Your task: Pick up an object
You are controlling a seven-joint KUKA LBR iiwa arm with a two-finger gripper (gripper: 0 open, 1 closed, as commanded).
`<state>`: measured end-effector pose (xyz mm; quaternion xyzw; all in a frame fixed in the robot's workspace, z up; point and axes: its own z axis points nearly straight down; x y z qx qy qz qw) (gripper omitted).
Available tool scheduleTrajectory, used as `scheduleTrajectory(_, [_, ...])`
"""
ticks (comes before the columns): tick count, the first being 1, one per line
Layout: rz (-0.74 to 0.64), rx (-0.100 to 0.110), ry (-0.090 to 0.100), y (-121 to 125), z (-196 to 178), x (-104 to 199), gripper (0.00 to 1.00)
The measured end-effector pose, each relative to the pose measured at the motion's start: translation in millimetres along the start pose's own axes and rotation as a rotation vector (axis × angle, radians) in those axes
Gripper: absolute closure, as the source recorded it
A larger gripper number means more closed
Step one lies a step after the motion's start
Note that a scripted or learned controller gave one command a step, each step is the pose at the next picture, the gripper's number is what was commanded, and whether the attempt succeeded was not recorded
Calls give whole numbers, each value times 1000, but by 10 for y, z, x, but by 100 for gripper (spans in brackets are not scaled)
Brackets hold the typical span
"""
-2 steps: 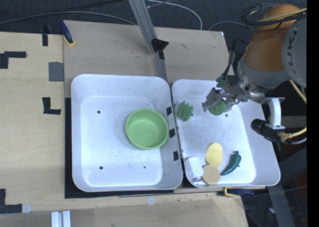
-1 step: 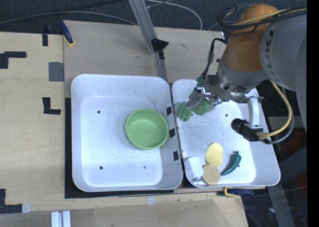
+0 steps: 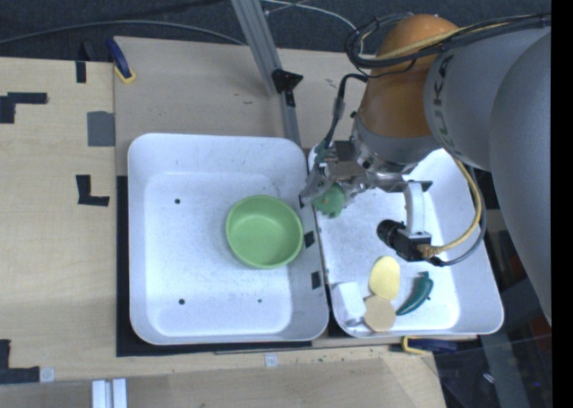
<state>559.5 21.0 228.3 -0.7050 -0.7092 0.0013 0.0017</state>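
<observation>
My gripper (image 3: pixel 331 190) hangs over the left edge of the right bin (image 3: pixel 466 308), just beside the wall shared with the left bin. A small dark-green object (image 3: pixel 329 203) sits between its fingertips, and the fingers are closed on it. A light-green bowl (image 3: pixel 263 232) stands upright in the left bin (image 3: pixel 161 218), a short way left of the gripper. At the front of the right bin lie a yellow lemon-like piece (image 3: pixel 385 276), a tan round piece (image 3: pixel 380 314) and a teal curved piece (image 3: pixel 415 293).
The grey arm with its orange band (image 3: pixel 407 57) covers the back of the right bin. A black fitting with a yellow cable (image 3: pixel 399 238) hangs beside the gripper. A grey pole (image 3: pixel 255 30) slants down to the bins' back edge.
</observation>
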Motion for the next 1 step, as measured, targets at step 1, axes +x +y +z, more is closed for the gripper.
scheduleTrajectory(1, [-2,-3,1,48,-88,527,100])
